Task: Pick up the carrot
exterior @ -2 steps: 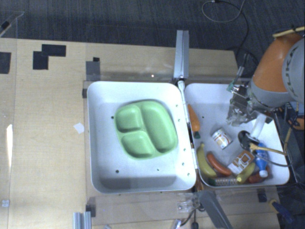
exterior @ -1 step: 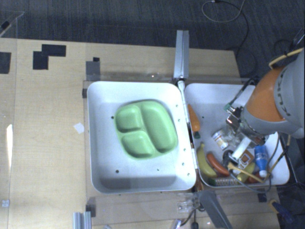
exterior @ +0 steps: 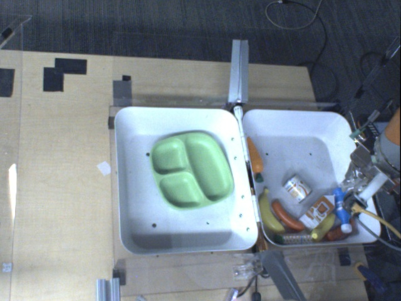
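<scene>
At the near edge of the right bin (exterior: 294, 121), a small heap of things lies together: a yellow banana (exterior: 270, 213) along the left, a red sausage (exterior: 287, 216) beside it, an orange and white carton (exterior: 319, 211), and a second banana (exterior: 324, 227) touching a dark red thing; a little farther in lies a small can (exterior: 296, 188) on its side; farther still, the carrot (exterior: 254, 156) rests along the left wall of this bin, apart from the heap; the gripper (exterior: 363, 190) hangs over the right rim, and I cannot tell how it is set; in the left bin (exterior: 135, 168) sits a green tray (exterior: 191, 169) with three compartments.
</scene>
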You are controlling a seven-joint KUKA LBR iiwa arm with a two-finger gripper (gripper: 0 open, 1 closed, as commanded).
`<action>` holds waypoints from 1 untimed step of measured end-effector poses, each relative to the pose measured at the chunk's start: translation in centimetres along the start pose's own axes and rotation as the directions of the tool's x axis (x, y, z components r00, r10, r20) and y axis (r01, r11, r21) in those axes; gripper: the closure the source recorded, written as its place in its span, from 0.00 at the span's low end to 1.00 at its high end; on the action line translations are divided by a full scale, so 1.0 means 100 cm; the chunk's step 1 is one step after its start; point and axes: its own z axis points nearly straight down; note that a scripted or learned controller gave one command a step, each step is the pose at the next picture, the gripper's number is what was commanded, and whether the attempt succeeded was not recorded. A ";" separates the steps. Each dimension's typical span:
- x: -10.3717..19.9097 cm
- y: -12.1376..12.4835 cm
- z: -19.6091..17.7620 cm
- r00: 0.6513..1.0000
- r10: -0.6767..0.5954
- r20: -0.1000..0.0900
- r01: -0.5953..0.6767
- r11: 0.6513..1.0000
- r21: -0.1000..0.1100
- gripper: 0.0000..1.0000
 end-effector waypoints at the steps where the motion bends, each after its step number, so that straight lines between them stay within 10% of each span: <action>1: 0.002 0.001 -0.010 1.000 -0.009 -0.001 0.009 1.000 -0.002 1.00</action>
